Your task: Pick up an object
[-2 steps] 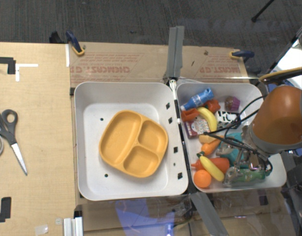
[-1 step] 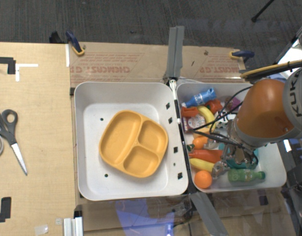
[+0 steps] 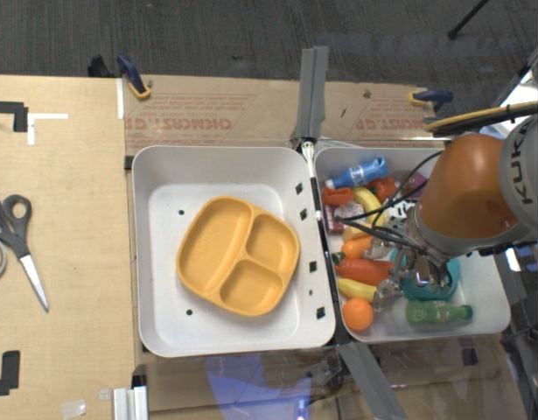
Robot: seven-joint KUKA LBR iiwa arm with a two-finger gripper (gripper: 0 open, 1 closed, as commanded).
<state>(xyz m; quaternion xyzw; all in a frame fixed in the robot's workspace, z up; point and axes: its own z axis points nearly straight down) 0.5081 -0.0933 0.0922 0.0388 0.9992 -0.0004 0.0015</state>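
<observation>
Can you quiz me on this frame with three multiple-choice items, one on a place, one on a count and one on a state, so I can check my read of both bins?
1. Where does the orange plastic divided plate lie?
A. In the left white bin
B. In the right white bin
C. On the cardboard

2. How many compartments does that plate have?
A. Two
B. Three
C. Five

3. How does the green plastic bottle rest?
A. Upright
B. On its side on the bin floor
C. Propped on the scissors

Answers:
1. A, the plate sits alone in the left bin's middle.
2. B, one long compartment and two smaller ones show.
3. B, it lies flat near the right bin's front wall, beside the gripper and not far from the round orange fruit.
</observation>
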